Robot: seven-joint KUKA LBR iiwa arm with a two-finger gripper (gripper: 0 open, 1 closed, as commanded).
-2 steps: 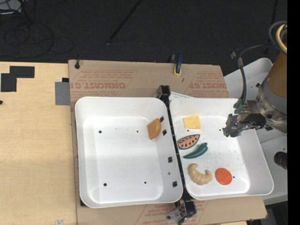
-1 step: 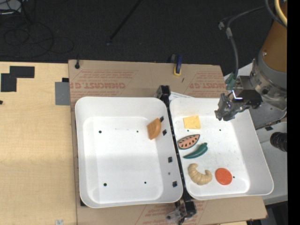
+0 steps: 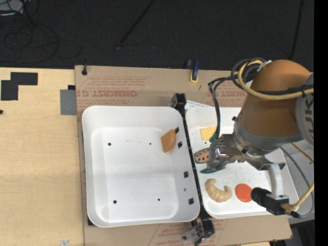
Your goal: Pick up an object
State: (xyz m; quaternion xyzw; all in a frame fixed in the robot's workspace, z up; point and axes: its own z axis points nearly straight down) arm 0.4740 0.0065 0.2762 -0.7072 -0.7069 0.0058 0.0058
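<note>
The left bin (image 3: 97, 137) has a small tan block (image 3: 168, 140) resting against its right wall. Over in the right bin (image 3: 225, 211), the gripper (image 3: 214, 162) hangs low above a reddish slice (image 3: 202, 155) and a teal scrap (image 3: 210, 170). Whether it grips anything, I cannot tell. A cream croissant-shaped piece (image 3: 218, 191) and an orange disc (image 3: 244, 192) lie nearer the front, a yellow piece (image 3: 207, 133) behind.

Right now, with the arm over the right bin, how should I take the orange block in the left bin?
Grip the orange block across its narrow width, descending from above. It lies alone near the left bin's right wall, long axis running roughly up-down in view, so close the gripper across the short sides, probably left-right.
</note>
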